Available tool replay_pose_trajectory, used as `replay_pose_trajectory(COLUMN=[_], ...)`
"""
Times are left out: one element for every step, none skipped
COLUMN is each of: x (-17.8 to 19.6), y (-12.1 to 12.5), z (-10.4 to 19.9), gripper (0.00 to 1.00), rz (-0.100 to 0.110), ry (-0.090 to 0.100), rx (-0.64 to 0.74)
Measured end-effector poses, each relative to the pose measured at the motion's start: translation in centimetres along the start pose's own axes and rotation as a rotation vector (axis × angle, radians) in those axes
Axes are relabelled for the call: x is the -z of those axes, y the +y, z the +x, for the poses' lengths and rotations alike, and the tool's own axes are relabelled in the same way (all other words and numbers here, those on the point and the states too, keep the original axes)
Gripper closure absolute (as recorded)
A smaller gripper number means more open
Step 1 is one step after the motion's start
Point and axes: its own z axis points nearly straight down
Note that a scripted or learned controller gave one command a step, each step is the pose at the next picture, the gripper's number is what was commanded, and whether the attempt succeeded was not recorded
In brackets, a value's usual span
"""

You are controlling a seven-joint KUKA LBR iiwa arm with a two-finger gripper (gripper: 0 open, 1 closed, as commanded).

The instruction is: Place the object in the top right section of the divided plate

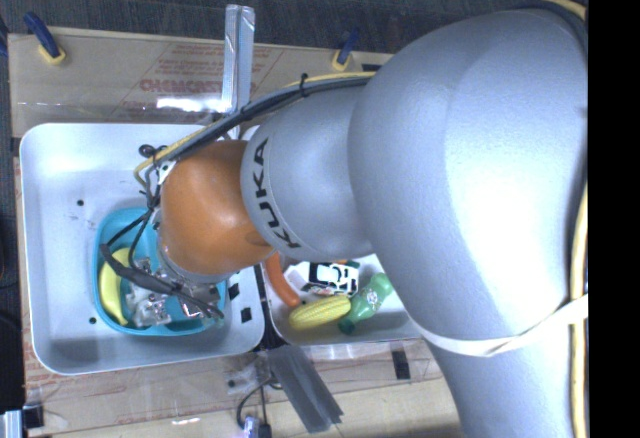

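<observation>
Divided plate (108, 238) in left bin (50, 226)

Arm (420, 176) blocks most of both bins. Left bin (50, 226): open floor along left side and top corner; plate (112, 256) crowds the middle. Right bin (395, 321): corn (318, 312), green bottle (365, 301) packed close.

1. My arm (420, 176) reaches in from three o'clock and covers most of the bench.
2. My gripper (165, 304) hangs over the blue divided plate (112, 236) in the left bin (50, 226), toward the plate's six o'clock.
3. Something yellow (108, 286) lies at the plate's nine o'clock side.
4. In the right bin (395, 321), a yellow object (318, 312), a green object (368, 298) and a black-and-white item (332, 276) lie close together.
</observation>
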Motion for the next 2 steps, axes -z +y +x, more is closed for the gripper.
replay_pose_trajectory(x=[-0.08,0.67], y=[-0.07,-0.01], z=[-1.71,-1.8], gripper=[1.0,1.0], rz=[0.0,0.0], ry=[0.003,0.005], rx=[0.105,0.108])
